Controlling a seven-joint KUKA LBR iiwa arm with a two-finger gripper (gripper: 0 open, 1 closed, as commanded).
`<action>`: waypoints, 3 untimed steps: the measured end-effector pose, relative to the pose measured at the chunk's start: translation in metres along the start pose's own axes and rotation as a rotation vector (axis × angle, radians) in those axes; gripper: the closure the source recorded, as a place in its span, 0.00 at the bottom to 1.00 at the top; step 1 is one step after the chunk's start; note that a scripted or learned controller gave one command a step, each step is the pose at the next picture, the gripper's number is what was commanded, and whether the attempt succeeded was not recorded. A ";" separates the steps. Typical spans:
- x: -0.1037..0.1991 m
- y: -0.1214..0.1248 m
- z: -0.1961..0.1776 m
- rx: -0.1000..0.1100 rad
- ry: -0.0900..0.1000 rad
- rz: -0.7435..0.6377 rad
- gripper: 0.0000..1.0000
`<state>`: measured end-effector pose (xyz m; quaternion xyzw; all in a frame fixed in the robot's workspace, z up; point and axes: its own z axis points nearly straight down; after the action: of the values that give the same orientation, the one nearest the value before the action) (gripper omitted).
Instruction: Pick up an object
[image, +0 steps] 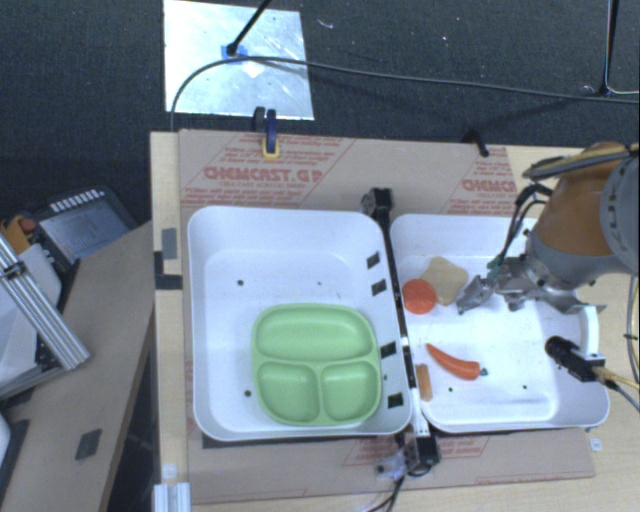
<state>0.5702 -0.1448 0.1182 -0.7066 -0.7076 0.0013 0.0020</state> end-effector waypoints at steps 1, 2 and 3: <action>0.000 0.000 0.035 -0.002 0.000 0.000 0.00; 0.000 0.002 0.023 -0.008 -0.002 -0.001 1.00; 0.009 0.005 -0.026 -0.011 -0.002 -0.003 1.00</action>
<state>0.5754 -0.1358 0.1438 -0.7055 -0.7087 -0.0018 -0.0026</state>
